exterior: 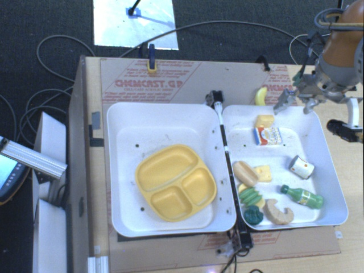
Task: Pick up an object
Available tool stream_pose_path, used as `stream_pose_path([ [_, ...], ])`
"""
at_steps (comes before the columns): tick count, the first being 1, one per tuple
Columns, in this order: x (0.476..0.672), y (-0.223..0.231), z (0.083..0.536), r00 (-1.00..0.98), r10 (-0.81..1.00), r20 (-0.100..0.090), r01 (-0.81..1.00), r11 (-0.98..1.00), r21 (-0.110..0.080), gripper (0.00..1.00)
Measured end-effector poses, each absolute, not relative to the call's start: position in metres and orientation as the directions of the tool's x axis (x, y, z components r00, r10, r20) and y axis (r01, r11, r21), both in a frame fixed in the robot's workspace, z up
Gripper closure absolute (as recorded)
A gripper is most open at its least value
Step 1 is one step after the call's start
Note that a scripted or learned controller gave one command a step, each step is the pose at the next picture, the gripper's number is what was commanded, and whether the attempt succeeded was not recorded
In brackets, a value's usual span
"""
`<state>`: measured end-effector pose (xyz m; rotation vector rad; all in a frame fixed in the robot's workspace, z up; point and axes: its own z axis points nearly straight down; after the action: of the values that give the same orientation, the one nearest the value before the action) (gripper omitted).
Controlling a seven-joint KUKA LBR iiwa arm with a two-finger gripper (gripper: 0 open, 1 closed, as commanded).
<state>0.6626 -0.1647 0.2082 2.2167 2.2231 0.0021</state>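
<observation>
Yellow three-compartment plastic tray (175,182), rounded corners.

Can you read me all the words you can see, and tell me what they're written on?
"CHEMCAST GP": red print on the brown board behind the white bins.
Partial red print at the board's right end: cut off, unreadable.
Small red and white box: print too small to read.
Green bottle label: blurred.

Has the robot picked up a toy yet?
Not yet. The gripper hangs open above the right bin's far edge with nothing between its fingers. The toys, like the green bottle and small can, lie in that bin. Reaching down, grabbing and lifting are all left.
</observation>
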Motion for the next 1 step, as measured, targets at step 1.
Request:
stream_pose_path([
  [1, 0.6685, -0.1421, 0.1399, -0.004, 1.000, 0.001, 1.000, 0.004, 0.000, 0.00],
])
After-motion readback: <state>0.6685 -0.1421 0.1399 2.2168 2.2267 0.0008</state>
